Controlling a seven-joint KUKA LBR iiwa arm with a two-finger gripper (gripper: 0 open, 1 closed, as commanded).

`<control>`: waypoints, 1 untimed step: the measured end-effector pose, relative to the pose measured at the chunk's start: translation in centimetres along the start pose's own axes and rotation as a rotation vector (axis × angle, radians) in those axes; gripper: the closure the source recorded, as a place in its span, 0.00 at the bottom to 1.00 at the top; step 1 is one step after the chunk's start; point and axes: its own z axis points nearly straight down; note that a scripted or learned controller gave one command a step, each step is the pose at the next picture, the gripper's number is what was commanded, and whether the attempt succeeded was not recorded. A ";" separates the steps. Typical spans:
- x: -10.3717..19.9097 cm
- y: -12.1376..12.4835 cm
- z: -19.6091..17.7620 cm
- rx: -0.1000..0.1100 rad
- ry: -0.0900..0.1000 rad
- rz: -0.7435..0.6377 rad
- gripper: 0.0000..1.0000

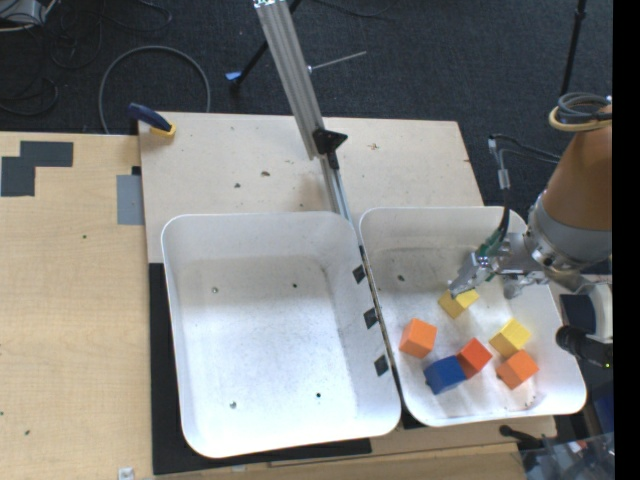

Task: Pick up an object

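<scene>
Several small blocks lie in the right bin [420, 230]. A yellow block [456, 305] sits tilted right at the tip of my gripper [467, 287], which reaches in from the right and partly covers the block's top. Whether the block is held or just touched, I cannot tell. In front of it lie an orange block [418, 337], a blue block [444, 374], a red block [475, 354], a second yellow block [510, 336] and another orange block [517, 369].
The left bin [260, 328] stands beside the right one, with black clips [370, 316] along the shared wall. A slanted aluminium bar [295, 78] rises behind the bins. The grey and orange arm [580, 198] fills the right side.
</scene>
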 end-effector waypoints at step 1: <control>-0.3 -3.4 10.5 -0.018 -0.002 -0.009 0.00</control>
